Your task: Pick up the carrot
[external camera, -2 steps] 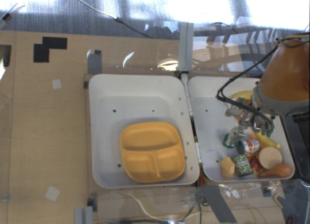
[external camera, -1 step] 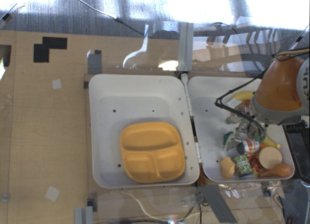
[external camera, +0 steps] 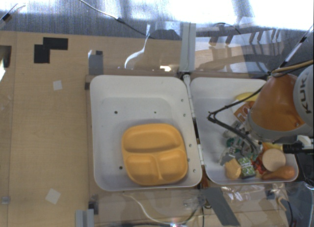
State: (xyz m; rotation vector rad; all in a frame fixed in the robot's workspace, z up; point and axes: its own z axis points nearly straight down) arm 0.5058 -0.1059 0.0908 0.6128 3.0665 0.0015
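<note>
Two shallow white bins sit side by side on a pale wood-grain bench in the camera view. Both are smooth moulded trays with rounded corners and low raised rims, and their inner rims meet along a narrow seam at centre.

Left bin: a matte floor with a few small dark specks. One yellow divided plate lies flat in its near half, a rounded rectangle with one long compartment and two smaller ones. Open floor lies behind the plate and along its left side; the plate's near edge sits close to the front rim.

Right bin: the arm reaches in from the right, its orange band a glossy dome over the back right part. A black cable loops out from under it. The gripper hangs low over the middle of the bin, pale metal and dark parts above a cluster of items; whether its fingers are apart or together cannot be told.

The carrot, smooth, orange and tapered, lies along the front rim in the near right corner. A round cream disc lies just behind it. A yellow chunk and a green patterned piece lie left of it, near the front rim. A yellow item shows at the back, partly hidden by the arm. Bare floor remains in the bin's left and back-left area.
</note>
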